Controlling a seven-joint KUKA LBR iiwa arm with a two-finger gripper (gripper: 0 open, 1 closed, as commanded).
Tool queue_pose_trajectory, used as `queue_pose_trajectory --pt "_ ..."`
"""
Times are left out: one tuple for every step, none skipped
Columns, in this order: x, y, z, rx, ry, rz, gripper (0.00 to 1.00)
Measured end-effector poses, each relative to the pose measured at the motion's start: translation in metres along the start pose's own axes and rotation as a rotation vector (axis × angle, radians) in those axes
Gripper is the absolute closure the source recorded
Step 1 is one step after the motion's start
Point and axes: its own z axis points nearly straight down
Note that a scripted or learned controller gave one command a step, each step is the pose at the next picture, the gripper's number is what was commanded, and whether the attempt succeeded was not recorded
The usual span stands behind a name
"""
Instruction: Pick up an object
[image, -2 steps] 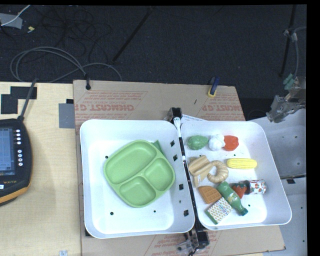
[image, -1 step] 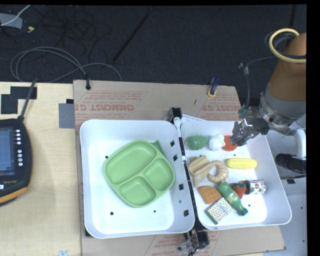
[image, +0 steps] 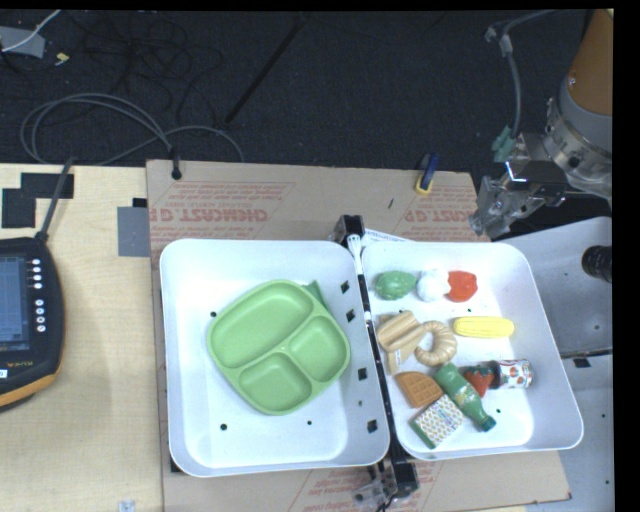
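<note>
While hand hovers, grip state unclear, yellow corn cob lies in right bin

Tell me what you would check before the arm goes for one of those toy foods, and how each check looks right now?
1. Objects within the bin: ok. The corn, pretzel and green bottle lie in the right bin.
2. Gripper clear of objects: ok, it hangs past the bin's far right corner.
3. Finger state: cannot tell.
4. An isolated target: ok. The corn lies apart from its neighbours.
5. Crowded spots: not ok. The bottle, the cracker and the can are bunched together.
6. Left bin: ok, it holds a green divided plate, away from the foods.
</note>
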Motion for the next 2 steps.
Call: queue_pose_trajectory --pt "0.049 -0.035 0.05 0.023 0.0 0.001 1.0" --pt "0.038 -0.074 0.023 0.015 -0.001 0.006 1.0"
